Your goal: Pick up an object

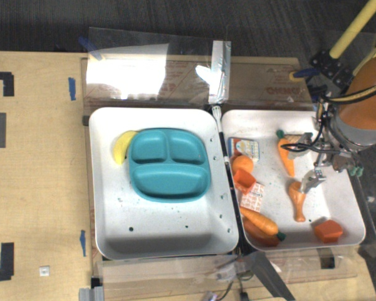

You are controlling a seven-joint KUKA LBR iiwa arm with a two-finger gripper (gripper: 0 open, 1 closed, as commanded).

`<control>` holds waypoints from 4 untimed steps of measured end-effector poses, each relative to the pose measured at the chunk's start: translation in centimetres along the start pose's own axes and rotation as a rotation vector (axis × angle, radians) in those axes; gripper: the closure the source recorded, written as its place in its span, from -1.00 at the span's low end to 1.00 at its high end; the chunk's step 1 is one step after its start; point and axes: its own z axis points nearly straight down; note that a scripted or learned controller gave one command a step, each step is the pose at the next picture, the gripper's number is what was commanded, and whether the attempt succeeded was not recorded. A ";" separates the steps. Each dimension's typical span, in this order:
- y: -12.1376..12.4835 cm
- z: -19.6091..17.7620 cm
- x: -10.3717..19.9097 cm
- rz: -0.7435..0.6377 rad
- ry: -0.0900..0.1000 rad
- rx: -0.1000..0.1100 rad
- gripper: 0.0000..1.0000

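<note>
Gripper over the right bin, just above the upper end of an orange drumstick — finger state impossible to tell. Around it: carrot, orange wedge, red block. In the left bin — teal tray, partly covering a banana.

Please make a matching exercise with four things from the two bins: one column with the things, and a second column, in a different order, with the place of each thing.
Things:
1. teal divided plate
2. yellow banana
3. carrot
4. red block

Places:
A. near right corner of the right bin
B. middle of the left bin
C. near left part of the right bin, by the divider
D. partly tucked under the plate's left edge

Pairs: 1-B, 2-D, 3-C, 4-A
</note>
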 end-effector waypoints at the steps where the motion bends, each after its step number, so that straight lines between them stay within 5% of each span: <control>1: 0.3 2.0 -1.1 0.088 -0.009 0.007 -1.00; 2: 4.6 3.6 2.3 0.340 -0.001 -0.001 -1.00; 3: 4.6 2.3 1.9 0.337 -0.014 0.001 1.00; 4: 11.3 -10.1 1.9 0.519 -0.004 -0.002 1.00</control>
